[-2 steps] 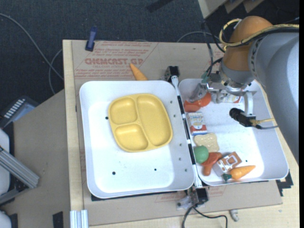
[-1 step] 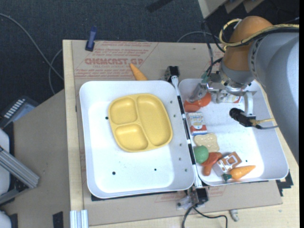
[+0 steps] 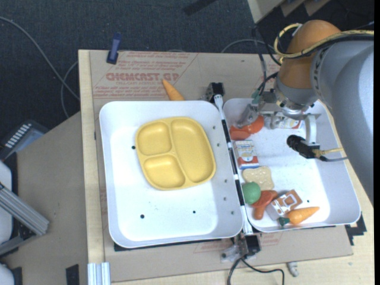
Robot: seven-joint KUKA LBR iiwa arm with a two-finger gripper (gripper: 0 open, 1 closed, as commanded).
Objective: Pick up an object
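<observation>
Gripper [image 3: 256, 113] hangs over a red toy pepper [image 3: 246, 129], jaw state unclear; it looks light, rigid, best pinched mid-body.

1. Setting: a robotics lab; my arm [image 3: 332, 58] reaches over a test bench [image 3: 142, 70].
2. Evidence: two white bins [image 3: 119, 206] clamped side by side on printed board.
3. Loose cables [image 3: 35, 46] cross dark carpet [image 3: 59, 10].
4. Toy food [image 3: 297, 214] as trial pieces.

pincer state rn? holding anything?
Pincer: low over the right bin, at the red-orange toy; no grasp visible, open or closed cannot be told.
</observation>
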